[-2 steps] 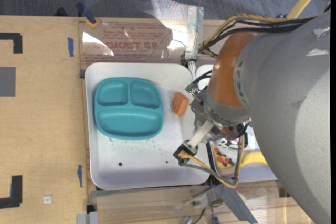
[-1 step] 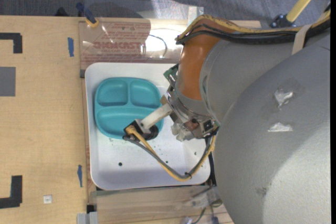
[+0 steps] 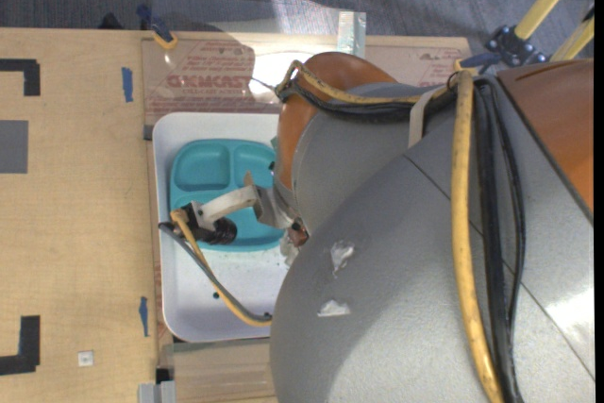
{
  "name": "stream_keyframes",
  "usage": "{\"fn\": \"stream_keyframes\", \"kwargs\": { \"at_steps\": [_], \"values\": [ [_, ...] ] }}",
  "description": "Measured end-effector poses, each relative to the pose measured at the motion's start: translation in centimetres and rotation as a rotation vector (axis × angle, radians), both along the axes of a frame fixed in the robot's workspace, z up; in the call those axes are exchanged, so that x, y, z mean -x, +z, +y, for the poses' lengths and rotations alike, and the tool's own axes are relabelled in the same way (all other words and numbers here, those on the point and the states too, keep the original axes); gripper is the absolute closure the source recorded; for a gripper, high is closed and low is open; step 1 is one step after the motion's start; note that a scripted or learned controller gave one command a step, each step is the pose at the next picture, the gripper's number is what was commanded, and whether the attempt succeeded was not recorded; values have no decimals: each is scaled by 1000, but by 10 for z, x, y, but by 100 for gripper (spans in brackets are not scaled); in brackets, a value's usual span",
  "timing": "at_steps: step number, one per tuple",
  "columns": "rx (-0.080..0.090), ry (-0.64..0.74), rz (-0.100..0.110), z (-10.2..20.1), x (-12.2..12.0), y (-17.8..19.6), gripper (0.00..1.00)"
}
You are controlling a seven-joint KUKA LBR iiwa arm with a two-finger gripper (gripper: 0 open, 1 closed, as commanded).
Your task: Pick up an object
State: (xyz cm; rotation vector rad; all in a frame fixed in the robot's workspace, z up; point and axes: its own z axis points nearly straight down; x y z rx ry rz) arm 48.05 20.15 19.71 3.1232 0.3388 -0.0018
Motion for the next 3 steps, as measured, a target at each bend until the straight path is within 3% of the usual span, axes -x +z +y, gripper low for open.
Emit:
{"fn": "stream_keyframes", "kwargs": {
  "at_steps": [1,2,3],
  "values": [
    [-1,-14,-1,24,2,-1,100],
    [-6,-15,-10,24,0,131,100],
    [1,241,4,23,2,49,100]
  ]
}}
